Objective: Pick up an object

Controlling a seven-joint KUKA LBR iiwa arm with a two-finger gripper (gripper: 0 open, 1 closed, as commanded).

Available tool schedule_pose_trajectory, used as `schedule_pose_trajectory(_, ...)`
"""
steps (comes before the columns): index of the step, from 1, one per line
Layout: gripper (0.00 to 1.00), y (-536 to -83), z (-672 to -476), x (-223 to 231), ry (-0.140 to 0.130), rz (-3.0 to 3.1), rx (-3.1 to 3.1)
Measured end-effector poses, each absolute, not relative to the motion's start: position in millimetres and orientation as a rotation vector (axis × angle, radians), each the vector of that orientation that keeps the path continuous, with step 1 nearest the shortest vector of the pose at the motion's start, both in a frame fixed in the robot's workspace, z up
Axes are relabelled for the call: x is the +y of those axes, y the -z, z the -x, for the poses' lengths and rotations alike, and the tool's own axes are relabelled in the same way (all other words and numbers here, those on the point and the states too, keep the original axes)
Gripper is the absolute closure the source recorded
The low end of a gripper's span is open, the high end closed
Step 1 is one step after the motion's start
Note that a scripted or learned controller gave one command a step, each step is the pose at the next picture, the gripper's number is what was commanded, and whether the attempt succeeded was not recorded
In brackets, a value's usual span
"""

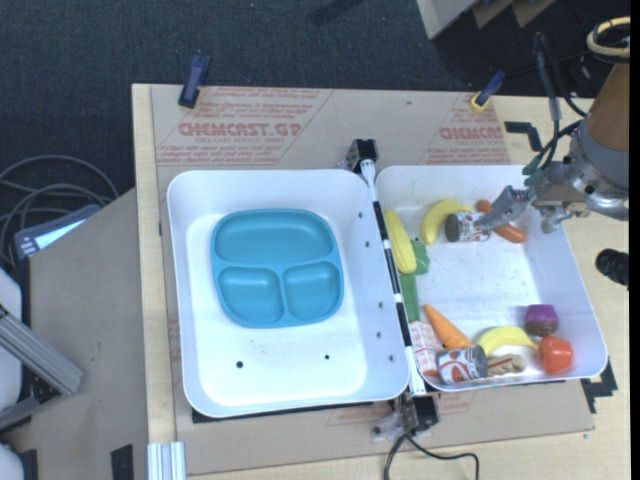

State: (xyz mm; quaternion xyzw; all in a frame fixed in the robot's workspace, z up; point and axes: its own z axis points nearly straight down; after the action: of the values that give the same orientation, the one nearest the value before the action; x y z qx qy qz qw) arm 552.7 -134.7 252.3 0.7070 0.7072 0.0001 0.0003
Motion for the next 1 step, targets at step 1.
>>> schedule_pose_trajectory(1, 0.0, -192.4, -633.4, -120.1, -0.001, -2.221, 2.222)
